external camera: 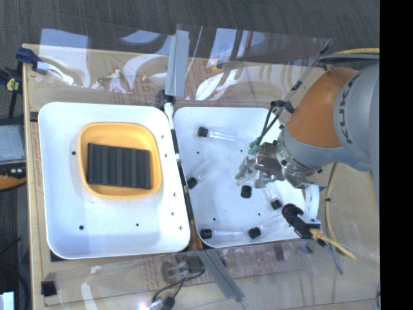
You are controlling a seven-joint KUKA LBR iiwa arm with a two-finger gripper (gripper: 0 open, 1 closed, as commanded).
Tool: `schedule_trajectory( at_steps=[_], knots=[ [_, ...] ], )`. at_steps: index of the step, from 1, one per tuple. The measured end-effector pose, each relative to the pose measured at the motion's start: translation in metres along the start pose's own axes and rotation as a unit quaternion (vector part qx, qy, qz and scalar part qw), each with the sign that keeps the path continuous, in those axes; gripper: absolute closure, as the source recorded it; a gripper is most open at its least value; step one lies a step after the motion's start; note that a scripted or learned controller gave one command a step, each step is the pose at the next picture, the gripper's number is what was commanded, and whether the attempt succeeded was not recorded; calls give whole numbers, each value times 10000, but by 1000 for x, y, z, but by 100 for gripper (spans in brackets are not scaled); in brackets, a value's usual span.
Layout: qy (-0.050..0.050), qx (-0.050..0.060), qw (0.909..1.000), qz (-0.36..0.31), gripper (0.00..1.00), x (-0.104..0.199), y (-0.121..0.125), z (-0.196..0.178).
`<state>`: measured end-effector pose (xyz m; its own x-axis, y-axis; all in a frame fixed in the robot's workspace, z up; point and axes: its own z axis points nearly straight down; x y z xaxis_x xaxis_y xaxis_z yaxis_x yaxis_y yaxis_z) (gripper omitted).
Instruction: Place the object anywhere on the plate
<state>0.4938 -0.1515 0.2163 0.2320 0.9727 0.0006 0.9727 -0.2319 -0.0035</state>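
Now, bench front: a wooden bench (97, 283) with a loose cable lying on it near the front edge.
Right bin, near part: the white right bin (216, 202) holds the vials (222, 135), which are small clear tubes with black caps; two caps lie close to its front wall and the tube bodies barely show against the white.
Vials, appearance: see-through bodies, short dark caps, lying flat and scattered well apart from one another.
Vials, location: all are on the floor of the right bin, apart from the plate.
Gripper: the gripper (255, 170) hangs low over the right-hand middle of the right bin, with one black cap just beside it on the near side.
Gripper, grip: whether it is spread or closed is not readable from this view, and no vial is seen in it.
Arm: the arm (322, 118) enters from the right, orange band above the grey wrist.
Left bin: the white left bin (58, 205) carries the plate (116, 133), yellow with rounded corners, with a dark ridged panel (119, 165) at its centre.
Far part: one vial lies near the right bin's far wall, cap towards the left.
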Motion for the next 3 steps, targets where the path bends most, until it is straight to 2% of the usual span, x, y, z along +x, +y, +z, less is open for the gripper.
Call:
schedule_trajectory(
  at_steps=[1,2,3],
  knots=[
    [2,9,9886,-1506,100,14,-21,18],
    [-2,-2,9907,-1358,100,104,38,-53],
    [-3,15,9567,-2909,100,146,60,10]
  ],
)
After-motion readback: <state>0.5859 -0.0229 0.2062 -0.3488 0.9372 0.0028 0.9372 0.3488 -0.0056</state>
